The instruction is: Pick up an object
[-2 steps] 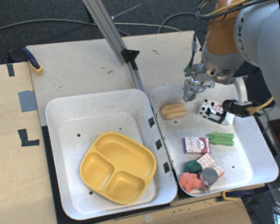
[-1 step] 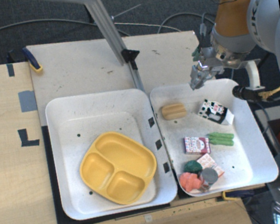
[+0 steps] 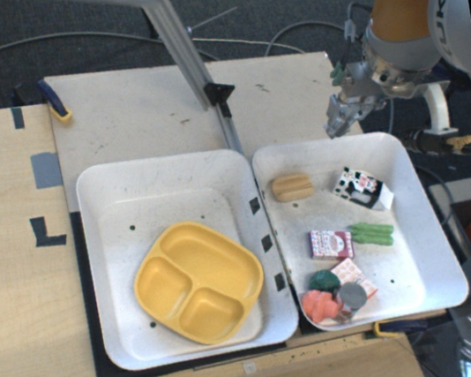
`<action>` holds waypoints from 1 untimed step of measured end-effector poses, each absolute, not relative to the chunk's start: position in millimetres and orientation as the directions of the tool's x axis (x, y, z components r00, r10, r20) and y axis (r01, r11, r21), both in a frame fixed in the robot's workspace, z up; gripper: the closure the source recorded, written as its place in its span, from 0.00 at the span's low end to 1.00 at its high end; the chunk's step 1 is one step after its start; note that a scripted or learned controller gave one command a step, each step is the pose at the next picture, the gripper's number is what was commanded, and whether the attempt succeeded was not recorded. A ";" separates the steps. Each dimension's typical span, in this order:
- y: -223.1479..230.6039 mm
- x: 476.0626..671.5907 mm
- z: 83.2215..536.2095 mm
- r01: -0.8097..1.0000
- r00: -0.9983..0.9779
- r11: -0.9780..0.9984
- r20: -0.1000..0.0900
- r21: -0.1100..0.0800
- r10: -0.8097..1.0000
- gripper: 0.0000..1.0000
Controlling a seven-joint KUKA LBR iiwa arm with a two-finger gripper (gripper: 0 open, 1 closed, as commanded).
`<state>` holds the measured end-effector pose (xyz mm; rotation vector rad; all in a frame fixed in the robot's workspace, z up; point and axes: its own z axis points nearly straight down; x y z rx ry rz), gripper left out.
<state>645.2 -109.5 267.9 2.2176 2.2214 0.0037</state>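
Item: pincer (image 3: 342,118) at far rim of right bin (image 3: 416,198), fingers' state n/a, we cannot tell. Nearest obj. we log: tan block (image 3: 292,187) in that bin's far-left part, lying down-left of pincer, long axis approx. crosswise; black-white box (image 3: 361,187) just below pincer.

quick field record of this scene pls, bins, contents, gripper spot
left bin: shallow white bin holding a yellow three-compartment plastic tray
right bin: shallow white bin
right bin contents: tan bread-shaped block, black-and-white patterned box, green flat piece, pink-and-white carton, cluster of small toys at the near edge
gripper: above the right bin's far rim, holding nothing
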 end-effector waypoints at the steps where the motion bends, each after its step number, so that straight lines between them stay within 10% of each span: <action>1: -47.0 648.3 265.7 1.000 -0.008 0.008 0.002 -0.001 1.000 1.00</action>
